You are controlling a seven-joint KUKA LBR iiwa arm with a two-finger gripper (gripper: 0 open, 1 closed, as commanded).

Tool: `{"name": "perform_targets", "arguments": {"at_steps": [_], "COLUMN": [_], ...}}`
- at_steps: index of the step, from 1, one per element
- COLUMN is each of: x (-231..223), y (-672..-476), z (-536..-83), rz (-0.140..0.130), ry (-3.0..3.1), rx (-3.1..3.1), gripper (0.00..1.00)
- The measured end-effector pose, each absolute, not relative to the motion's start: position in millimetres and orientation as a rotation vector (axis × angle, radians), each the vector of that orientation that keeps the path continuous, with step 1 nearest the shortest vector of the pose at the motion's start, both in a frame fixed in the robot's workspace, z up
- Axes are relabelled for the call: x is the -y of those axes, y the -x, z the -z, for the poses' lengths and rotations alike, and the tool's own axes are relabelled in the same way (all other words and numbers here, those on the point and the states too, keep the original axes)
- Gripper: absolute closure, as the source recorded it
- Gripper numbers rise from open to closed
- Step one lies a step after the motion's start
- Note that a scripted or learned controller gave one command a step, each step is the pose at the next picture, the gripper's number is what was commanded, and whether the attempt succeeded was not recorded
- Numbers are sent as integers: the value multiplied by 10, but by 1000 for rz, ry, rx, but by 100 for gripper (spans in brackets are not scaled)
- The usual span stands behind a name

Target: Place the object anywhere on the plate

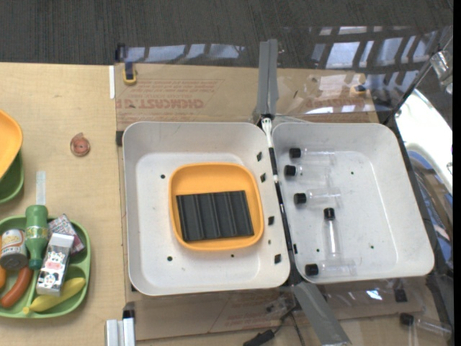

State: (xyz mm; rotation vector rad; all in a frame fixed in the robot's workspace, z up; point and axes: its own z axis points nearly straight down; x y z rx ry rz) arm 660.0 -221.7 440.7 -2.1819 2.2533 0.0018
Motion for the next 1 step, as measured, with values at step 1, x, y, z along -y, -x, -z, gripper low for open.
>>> {"name": "perform_targets", "arguments": {"at_steps": [1], "x": [1769], "y": [-6599], "z": [-4408], "rz": [-5], "ry": [2432], "rx": [-1982], "gripper": [100]}}
